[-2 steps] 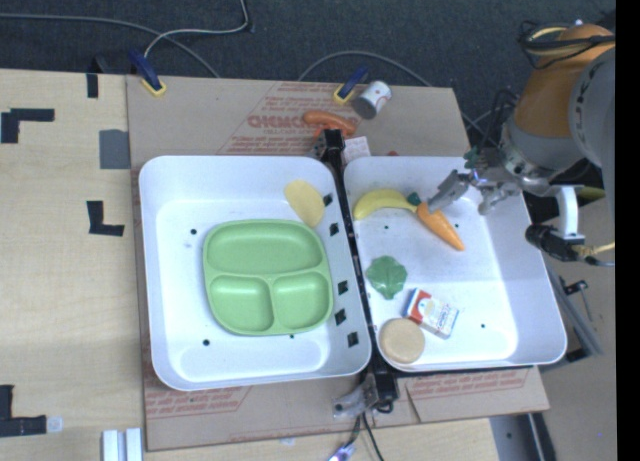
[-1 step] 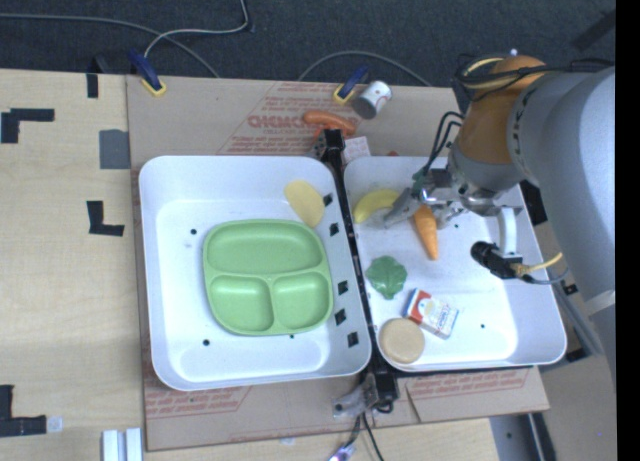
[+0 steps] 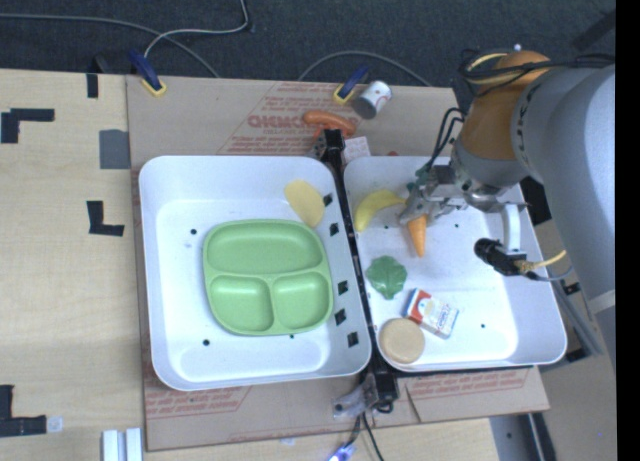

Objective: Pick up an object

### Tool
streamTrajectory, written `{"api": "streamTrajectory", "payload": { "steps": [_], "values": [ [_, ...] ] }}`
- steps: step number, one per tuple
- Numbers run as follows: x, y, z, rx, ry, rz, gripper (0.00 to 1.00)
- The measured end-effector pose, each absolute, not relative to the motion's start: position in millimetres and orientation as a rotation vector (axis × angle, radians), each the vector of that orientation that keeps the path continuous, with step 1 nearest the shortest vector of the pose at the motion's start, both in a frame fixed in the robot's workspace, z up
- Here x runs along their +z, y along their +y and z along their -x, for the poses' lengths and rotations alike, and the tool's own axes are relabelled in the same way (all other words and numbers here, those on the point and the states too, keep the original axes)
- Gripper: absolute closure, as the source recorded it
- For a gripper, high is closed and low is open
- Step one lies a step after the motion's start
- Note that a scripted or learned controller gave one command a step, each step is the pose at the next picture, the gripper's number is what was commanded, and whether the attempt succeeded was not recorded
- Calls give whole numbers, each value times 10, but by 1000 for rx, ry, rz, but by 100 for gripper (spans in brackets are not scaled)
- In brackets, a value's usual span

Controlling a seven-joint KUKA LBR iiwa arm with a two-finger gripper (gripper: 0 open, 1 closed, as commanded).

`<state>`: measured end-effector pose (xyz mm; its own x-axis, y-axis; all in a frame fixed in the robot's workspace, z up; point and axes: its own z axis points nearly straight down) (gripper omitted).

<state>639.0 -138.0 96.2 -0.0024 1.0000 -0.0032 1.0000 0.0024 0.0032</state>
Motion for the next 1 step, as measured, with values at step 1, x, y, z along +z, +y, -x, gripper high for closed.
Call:
{"api": "streamTrajectory", "payload": {
  "steps": [1],
  "values": [
    [1850, -846, -6396, 1, 2224, -2218, 100]
  ]
}}
